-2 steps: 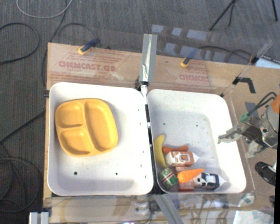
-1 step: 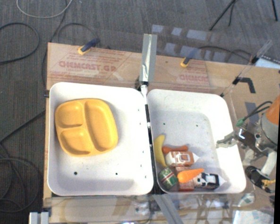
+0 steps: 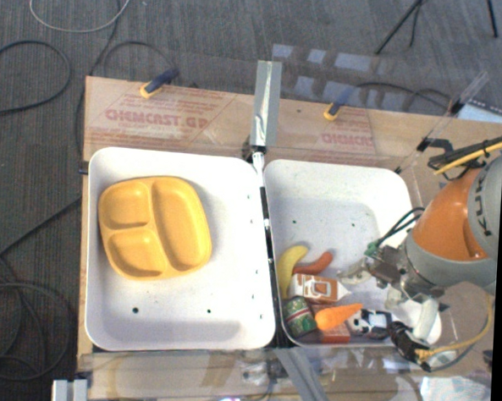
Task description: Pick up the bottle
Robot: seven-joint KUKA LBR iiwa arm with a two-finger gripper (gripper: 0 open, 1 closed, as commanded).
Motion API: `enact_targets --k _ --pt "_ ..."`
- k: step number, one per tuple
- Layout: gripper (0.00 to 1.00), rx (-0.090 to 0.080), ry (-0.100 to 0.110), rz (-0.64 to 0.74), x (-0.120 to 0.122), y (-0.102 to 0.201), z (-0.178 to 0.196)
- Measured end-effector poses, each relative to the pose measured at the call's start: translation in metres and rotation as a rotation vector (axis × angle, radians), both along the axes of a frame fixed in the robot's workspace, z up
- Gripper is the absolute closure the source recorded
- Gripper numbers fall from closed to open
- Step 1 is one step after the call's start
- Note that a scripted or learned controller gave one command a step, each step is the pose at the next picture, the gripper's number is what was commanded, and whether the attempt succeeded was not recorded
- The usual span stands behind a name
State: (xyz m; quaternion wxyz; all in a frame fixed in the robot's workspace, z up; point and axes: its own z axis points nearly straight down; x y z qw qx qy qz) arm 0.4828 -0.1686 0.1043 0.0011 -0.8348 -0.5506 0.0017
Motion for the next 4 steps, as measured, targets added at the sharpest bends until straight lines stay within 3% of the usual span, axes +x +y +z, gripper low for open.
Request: enact_targets --k 1,2,3,4 --pt "0.0 -0.007 -0.021 -0.436 0.011 0.058 -0.015" --pt "0.0 -0.005 0.002 -0.309 0.04 0.118 0.077" --pt "0.0 -0.005 0.005 -0.362 -0.001 0.192 0.082" --pt "0.0 -0.006 0.003 -0.255 0.045 0.263 0.077"
